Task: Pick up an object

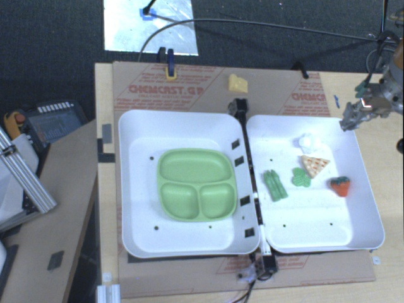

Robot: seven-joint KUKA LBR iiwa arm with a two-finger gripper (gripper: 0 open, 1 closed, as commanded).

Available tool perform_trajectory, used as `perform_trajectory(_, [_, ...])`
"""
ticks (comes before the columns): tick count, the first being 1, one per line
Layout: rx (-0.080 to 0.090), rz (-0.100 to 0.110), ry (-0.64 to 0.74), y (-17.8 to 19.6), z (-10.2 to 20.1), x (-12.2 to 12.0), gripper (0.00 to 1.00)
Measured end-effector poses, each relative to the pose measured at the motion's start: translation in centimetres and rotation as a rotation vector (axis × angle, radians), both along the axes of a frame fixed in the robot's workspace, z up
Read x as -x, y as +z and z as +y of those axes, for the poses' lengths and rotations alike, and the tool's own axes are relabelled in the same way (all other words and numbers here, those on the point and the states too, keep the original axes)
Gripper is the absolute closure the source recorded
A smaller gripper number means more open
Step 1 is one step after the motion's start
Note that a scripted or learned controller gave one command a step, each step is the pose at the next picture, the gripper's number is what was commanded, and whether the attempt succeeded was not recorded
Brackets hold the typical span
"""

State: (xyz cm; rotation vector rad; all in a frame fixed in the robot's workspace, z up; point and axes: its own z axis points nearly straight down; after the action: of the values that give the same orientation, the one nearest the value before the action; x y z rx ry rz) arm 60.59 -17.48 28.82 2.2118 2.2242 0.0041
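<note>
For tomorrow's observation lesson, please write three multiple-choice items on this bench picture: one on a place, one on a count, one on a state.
1. Where does the green divided plate lie?
A. In the left bin
B. In the right bin
C. On the bench outside the bins

2. How many small objects lie in the right bin?
A. Two
B. Five
C. Eight

3. Where is the gripper?
A. Pressed on the plate
B. At the right bin's upper right edge, touching no object
C. Between the bins

Answers: 1 A, the plate fills the left bin's middle. 2 B, white piece, wedge, two green items, red piece. 3 B, it stands apart from every object.
</note>
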Motion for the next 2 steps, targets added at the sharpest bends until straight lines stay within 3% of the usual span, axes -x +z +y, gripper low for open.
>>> perform_trajectory(2, [-0.004,0.005,0.004,-2.5,11.1,-0.2,1.00])
